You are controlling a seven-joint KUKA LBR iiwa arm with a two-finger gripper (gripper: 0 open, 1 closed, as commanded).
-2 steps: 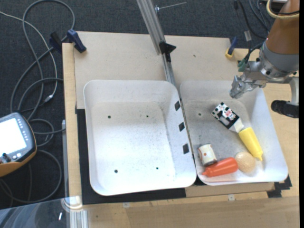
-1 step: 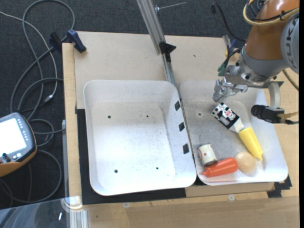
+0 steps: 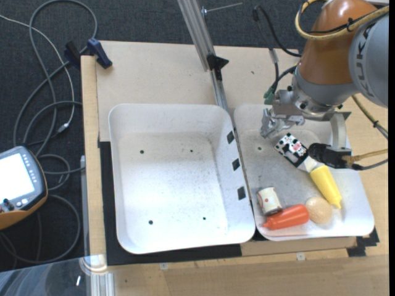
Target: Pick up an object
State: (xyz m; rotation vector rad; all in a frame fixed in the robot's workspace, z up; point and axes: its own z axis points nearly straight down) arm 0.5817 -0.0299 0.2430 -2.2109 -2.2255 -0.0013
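Observation:
My gripper (image 3: 271, 127) hangs over the far left part of the right bin (image 3: 358, 224), with nothing visibly held. Just right of it and a little nearer lies a small black-and-white spotted block (image 3: 290, 147) with red marks. A yellow banana-shaped piece (image 3: 326, 185) lies further right. Along the near edge of the bin sit a small white can with a red label (image 3: 268, 200), an orange carrot (image 3: 286, 217) and a beige rounded lump (image 3: 319, 209).
The left bin (image 3: 123, 227) stands beside the right one, with a raised divider (image 3: 237, 165) between them. A slanted metal rail (image 3: 197, 29) crosses the back of the bench. Cables and a handheld screen (image 3: 18, 187) lie off the bench at left.

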